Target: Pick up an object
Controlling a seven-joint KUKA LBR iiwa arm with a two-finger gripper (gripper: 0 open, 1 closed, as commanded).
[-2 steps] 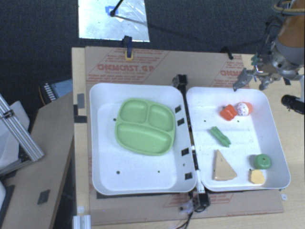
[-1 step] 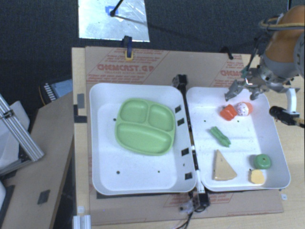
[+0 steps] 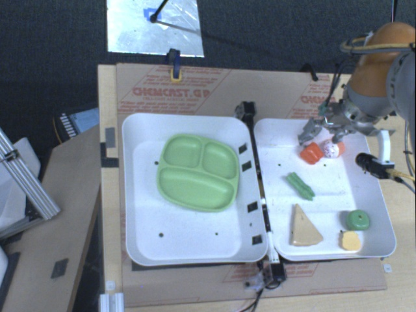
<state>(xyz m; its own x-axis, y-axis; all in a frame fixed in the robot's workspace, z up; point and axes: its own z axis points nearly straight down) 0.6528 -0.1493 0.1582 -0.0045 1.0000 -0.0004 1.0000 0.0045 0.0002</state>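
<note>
While the left bin carries a green divided plate, the right bin has a green pod, tan wedge, orange piece, white ball, green knob, yellow block. Gripper hovers over the orange piece, fingers spread, pinching nothing.
</note>
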